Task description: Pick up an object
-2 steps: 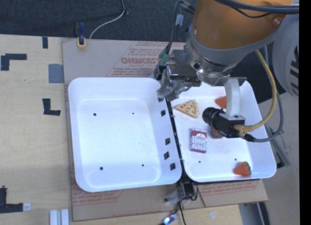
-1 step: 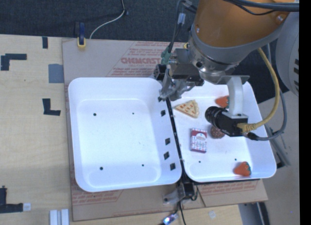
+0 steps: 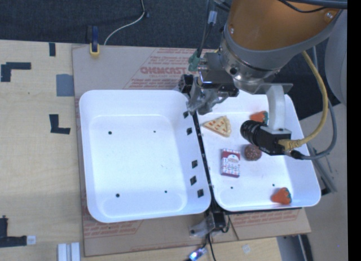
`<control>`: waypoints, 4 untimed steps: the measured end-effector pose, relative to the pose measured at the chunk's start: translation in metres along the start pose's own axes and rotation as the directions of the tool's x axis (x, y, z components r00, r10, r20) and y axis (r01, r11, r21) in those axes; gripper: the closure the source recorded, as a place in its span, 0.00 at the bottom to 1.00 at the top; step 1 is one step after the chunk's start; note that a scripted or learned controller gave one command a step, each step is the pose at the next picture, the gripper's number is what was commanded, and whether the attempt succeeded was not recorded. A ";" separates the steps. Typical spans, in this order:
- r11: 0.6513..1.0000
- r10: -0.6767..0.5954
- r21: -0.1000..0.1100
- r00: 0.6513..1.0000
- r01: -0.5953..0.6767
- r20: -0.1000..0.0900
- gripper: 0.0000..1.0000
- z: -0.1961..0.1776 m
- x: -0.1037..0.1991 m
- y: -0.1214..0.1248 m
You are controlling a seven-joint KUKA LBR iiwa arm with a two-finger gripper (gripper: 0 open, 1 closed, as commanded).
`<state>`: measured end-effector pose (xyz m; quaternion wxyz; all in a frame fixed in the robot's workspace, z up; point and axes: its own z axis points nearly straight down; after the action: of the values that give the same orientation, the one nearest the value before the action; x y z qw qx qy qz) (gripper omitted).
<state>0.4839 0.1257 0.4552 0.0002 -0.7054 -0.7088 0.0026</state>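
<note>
1. Two white bins sit side by side on the bench: the left bin [image 3: 135, 158] and the right bin [image 3: 299, 189].
2. The right bin holds one waffle wedge [image 3: 219, 126], one red card box [image 3: 230, 162], one brown ball [image 3: 252, 153], and two orange-red fruits [image 3: 282, 196] [image 3: 258, 116].
3. The pincer [image 3: 198, 103] hangs over the divide between the bins, near the waffle wedge; its opening cannot be told.
</note>
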 end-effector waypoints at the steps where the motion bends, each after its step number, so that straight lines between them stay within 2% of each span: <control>1: 1.000 0.000 -0.005 1.000 0.000 -0.004 1.00 -0.025 0.040 0.000; 2: 1.000 0.000 -0.008 1.000 0.000 -0.006 1.00 -0.083 0.079 0.000; 4: 1.000 0.001 -0.001 1.000 -0.001 -0.002 1.00 -0.099 0.078 0.000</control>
<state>0.4841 0.2039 0.5541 0.0005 -0.7057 -0.7085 0.0019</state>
